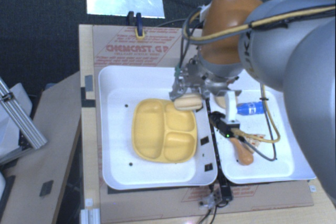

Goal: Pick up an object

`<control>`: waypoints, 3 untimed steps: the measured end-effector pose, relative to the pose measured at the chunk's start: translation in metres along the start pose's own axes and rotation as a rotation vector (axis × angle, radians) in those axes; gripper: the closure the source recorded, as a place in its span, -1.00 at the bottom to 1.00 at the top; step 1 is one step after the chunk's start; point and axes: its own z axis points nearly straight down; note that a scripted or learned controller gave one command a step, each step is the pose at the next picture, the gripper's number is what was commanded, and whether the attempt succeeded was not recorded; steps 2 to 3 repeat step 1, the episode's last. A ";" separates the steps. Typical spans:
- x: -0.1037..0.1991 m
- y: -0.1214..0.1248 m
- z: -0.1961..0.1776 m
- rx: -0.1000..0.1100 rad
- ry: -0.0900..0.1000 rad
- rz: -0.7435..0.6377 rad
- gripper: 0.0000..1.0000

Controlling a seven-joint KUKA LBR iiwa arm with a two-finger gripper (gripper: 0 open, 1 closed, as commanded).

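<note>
My gripper point(189, 96) hangs over the back right of the left bin point(116, 113), under the orange-banded wrist. A tan oblong piece like a bread roll point(188, 104) sits between its fingers, which are shut on it. The roll lies crosswise just over the back right corner of a yellow divided plate point(163, 131) that lies flat in the left bin. The arm's grey bulk hides much of the right bin point(281, 168).
In the right bin lie a blue and white object point(251, 108) and an orange-brown handled thing point(242, 153), with cables looping over them. A black divider point(212, 139) separates the bins. Cardboard point(136, 49) lies behind them.
</note>
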 end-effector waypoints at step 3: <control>-0.001 0.000 0.000 -0.001 0.000 0.002 -1.00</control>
